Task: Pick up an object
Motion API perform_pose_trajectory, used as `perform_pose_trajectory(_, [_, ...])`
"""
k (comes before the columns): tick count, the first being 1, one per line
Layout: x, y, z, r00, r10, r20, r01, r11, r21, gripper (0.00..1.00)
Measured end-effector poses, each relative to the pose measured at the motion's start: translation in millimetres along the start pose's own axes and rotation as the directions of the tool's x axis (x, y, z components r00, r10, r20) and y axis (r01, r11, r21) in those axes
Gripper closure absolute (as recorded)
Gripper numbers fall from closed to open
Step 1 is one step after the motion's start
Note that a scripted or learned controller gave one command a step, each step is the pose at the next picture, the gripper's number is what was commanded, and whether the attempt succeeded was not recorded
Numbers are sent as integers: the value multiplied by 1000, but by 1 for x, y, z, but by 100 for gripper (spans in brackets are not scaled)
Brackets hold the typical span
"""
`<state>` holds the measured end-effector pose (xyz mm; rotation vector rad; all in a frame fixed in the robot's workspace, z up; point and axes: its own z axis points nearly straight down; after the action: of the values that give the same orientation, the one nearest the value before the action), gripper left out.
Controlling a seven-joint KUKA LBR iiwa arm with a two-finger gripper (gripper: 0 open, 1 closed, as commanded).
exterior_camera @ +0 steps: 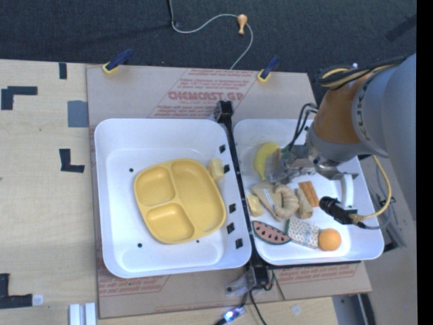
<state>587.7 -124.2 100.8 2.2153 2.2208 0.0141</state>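
The hand [283, 169] hangs low in the right bin [365, 249], just beside the yellow lemon-like piece [264, 158] and above the pale pretzel [283, 200], likely lining up a grasp. Whether it is apart or together cannot be told. The yellow tray [179, 200] lies in the left bin [115, 181].

Robotics laboratory test bench: pale wooden bench top [40, 202] with black tape marks; flat brown printed cardboard sheet [196, 97] fixed by blue-and-yellow spring clamps [116, 61]; two shallow white plastic bins [111, 181] side by side, holding a yellow three-compartment plastic tray [179, 200] and assorted toy food pieces [298, 212]; grey industrial arm with orange band [352, 120]; loose white cable [210, 22] over dark carpet
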Motion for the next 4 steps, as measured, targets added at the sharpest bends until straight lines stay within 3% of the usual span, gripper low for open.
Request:
perform_pose_trajectory(3, [7, 12, -126, 1000, 0, 3, 0, 1000, 7, 100])
perform_pose_trajectory(4, [55, -16, -134, 1000, -3, 1, 3, 1000, 13, 100])
